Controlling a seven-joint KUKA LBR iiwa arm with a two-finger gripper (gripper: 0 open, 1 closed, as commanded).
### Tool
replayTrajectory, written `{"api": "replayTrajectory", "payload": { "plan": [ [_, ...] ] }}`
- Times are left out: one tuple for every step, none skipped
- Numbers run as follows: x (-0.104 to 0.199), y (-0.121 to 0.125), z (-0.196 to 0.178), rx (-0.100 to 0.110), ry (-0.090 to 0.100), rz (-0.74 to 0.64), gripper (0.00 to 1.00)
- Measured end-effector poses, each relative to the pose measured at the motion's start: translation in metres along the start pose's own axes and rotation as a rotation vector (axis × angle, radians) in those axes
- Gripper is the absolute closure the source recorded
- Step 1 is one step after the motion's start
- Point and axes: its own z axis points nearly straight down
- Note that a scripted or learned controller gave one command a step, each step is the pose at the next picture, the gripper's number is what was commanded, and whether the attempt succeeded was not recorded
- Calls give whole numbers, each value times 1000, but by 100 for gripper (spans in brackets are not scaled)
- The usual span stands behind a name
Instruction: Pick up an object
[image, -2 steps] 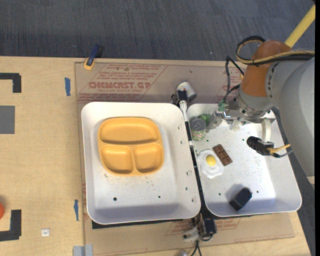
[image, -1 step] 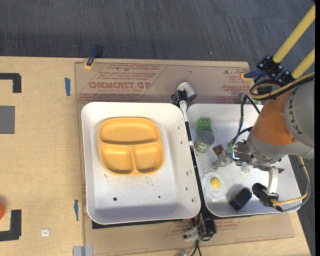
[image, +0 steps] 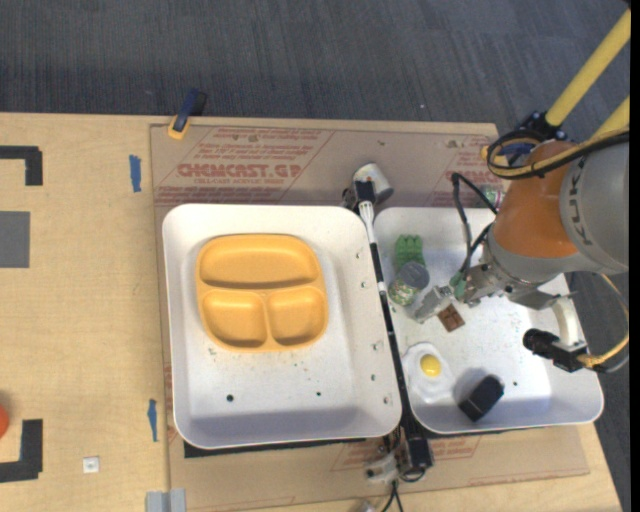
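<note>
You have two white bins. One yellow divided tray sits in the left; one green block, one fried egg toy, and one black block in the right.

Right bin: five small loose objects.
Green block at the back; grey can and clear item just in front; brown piece mid-bin; fried-egg toy and black block near the front rim.

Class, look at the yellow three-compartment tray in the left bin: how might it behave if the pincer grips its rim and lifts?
The yellow tray looks like thin moulded plastic, so probably light and fairly stiff. Being broad, it would likely tilt from a rim grip. Its glossy surface may slip.
</note>
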Motion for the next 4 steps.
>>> {"api": "replayTrajectory", "payload": {
  "plan": [
    [-25,82,2,33,3,-77,0],
    [-22,84,-8,31,7,-78,100],
    [-5,36,0,2,1,65,100],
    [55,29,-100,3,1,479,100]
  ]
}}
